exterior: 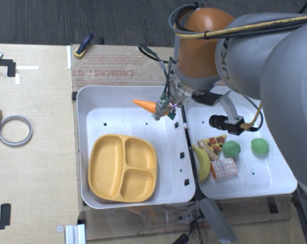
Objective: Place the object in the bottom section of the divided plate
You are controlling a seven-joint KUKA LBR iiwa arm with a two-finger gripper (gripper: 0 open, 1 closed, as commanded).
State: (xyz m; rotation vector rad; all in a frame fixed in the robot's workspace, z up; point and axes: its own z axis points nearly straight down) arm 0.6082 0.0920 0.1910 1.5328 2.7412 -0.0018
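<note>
A small orange carrot [144, 104] with a green leafy end sits at the back of the left bin [87, 136], pointing left. My gripper [162, 110] reaches down over the divider between the bins. It is shut on the carrot's thick, leafy end, and the tip sticks out to the left of the fingers. The yellow divided plate [123, 168] lies in the front of the left bin, well below and left of the gripper. It has one large section on the left and two smaller ones on the right, and nothing lies in them.
The right bin [275, 179] holds a banana [203, 161], a pizza slice [213, 145], two green lumps [231, 148] [259, 146] and a red-and-white box [224, 168]. A tape roll [15, 130] lies on the bench at left. Cardboard [117, 70] lies behind the left bin.
</note>
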